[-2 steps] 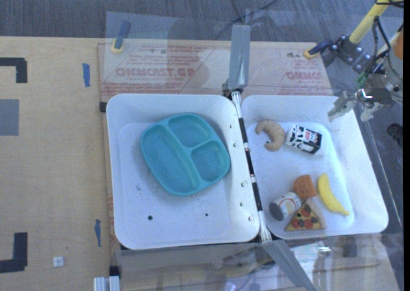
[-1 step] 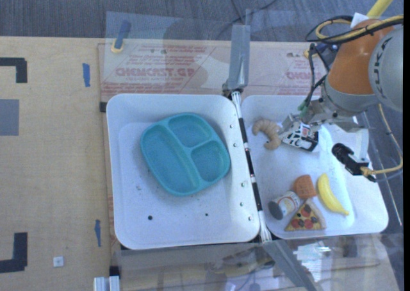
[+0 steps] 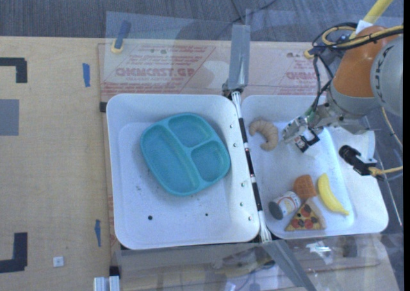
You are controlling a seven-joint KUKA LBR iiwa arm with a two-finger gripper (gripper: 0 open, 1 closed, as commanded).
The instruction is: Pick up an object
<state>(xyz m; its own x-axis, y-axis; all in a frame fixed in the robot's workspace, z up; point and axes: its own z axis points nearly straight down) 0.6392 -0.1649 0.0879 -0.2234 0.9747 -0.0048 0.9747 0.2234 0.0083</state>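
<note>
You're hovering the jaws (image 3: pixel 303 134) over the right bin (image 3: pixel 378 216) with nothing between them — how far open I cannot tell — and the croissant (image 3: pixel 265 133) just to their left is looking light, probably smooth, best pinched across its thick middle.

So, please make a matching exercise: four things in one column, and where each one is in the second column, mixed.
Things:
1. blue plate
2. croissant
3. banana
4. pizza slice

Places:
A. right bin, far left corner
B. left bin
C. right bin, near edge, beside the can
D. right bin, right side

Pairs: 1-B, 2-A, 3-D, 4-C
</note>
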